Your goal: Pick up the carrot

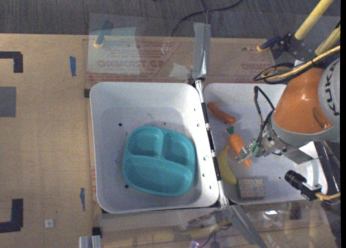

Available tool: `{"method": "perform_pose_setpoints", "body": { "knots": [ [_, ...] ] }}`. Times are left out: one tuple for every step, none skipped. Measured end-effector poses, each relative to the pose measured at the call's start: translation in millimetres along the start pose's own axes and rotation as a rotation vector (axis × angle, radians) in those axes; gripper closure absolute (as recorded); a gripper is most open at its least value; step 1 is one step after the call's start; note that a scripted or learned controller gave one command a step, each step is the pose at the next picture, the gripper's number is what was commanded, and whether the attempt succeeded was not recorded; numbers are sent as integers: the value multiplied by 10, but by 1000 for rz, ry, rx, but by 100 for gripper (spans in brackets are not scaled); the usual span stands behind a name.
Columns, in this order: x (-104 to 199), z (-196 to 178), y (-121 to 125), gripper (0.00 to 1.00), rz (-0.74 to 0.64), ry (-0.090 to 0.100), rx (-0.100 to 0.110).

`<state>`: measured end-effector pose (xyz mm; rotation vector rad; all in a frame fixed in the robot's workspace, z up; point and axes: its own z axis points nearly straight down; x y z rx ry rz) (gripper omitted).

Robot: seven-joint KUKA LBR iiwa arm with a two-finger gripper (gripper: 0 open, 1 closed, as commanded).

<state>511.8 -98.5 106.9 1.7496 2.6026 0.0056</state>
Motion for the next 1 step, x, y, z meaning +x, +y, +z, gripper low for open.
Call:
{"method": "perform_pose_setpoints", "body": {
  "knots": [
    [653,-774,-75,100,214,1,5]
  ]
}}
